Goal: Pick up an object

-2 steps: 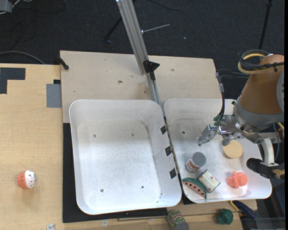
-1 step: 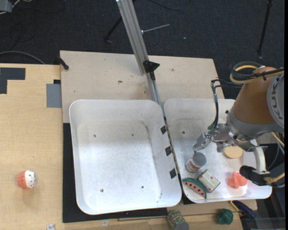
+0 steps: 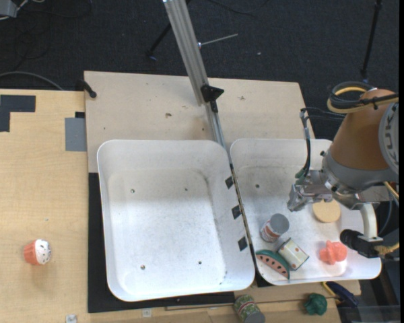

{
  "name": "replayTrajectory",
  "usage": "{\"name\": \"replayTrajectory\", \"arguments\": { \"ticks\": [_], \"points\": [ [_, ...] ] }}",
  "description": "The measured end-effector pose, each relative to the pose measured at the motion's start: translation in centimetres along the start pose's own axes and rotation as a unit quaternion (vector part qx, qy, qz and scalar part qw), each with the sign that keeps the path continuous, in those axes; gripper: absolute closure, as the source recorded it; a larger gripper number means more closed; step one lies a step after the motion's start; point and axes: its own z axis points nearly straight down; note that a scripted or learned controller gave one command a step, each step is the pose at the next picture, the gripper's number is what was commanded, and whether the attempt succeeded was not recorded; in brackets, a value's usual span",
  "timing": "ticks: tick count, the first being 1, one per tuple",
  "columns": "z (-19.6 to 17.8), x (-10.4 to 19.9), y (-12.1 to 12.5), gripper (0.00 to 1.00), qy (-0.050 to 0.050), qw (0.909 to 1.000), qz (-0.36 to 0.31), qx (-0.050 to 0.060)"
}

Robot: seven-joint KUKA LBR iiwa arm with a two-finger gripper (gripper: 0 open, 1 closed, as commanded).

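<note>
Camera view, looking down at a slant, takes in two shallow white plastic bins side by side on a pale wooden bench. In the left bin (image 3: 161,221) only a few dark specks dot the floor. The right bin (image 3: 269,160) holds all the small things, gathered in its near half: a short grey-topped can with a red and white label (image 3: 275,227), a slice-shaped toy with a green rim and red face (image 3: 273,262) near the front edge, a small white box with a dark end (image 3: 293,254) just beside that slice, a pink-red lumpy toy (image 3: 334,252) near the right front corner, and a round tan disc (image 3: 326,211) farther back.

A ribbed grey metal rail (image 3: 192,56) slants down from the top toward the seam between the bins, and black clips sit along that seam. Off the bins, a small orange and white toy (image 3: 38,252) lies on the light wooden table at the left, and a green lumpy toy (image 3: 316,303) and a dark patterned can (image 3: 246,308) rest at the front edge of the bench.

Reaching in from the right, the grey arm with its orange band (image 3: 363,126) bends over the right bin. Its metal gripper (image 3: 300,197) sits low, just left of the tan disc and behind the can. Whether its jaws are spread or pressed together cannot be told from this angle.
</note>
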Motion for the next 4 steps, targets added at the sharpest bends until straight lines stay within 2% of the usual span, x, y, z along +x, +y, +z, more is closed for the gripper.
{"name": "replayTrajectory", "arguments": {
  "ticks": [1, 2, 3, 4],
  "points": [
    [-4.5, 0.3, 0.7, 1.00, -0.001, 1.0000, -0.003, -0.003],
    [-10.7, 0.7, 0.7, 1.00, -0.001, 1.0000, -0.003, -0.004],
    [-13.9, 0.6, 0.8, 1.00, -0.001, 1.0000, -0.002, -0.002],
    [-13.4, 5.6, 0.8, 1.00, 0.001, 1.0000, -0.004, 0.000]
  ]
}}
